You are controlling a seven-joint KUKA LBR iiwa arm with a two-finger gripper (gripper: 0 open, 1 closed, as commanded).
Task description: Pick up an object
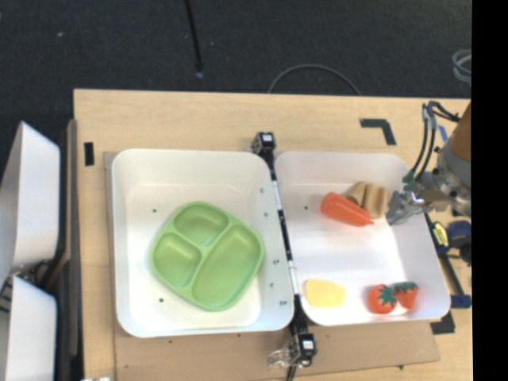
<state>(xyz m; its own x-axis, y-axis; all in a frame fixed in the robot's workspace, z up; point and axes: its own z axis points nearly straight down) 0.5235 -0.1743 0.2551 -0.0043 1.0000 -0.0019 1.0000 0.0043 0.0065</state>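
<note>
The right bin point(349, 252) holds an orange carrot-like piece point(346, 209), a tan bread-like piece point(371, 197) touching its far side, a yellow lemon-like piece point(325, 294) near the front left corner and a red tomato-like piece with a green top point(391, 298) at the front right. My gripper point(401, 207) hangs over the bin's right side, just right of the bread-like piece, with the arm coming in from the right edge. No object shows between its fingers.
The left bin point(135, 300) holds a green divided plate point(208, 255) near its middle. Clamps point(263, 142) point(298, 348) sit at both ends of the seam between the bins. White boxes point(28, 205) stand at the left, off the bench.
</note>
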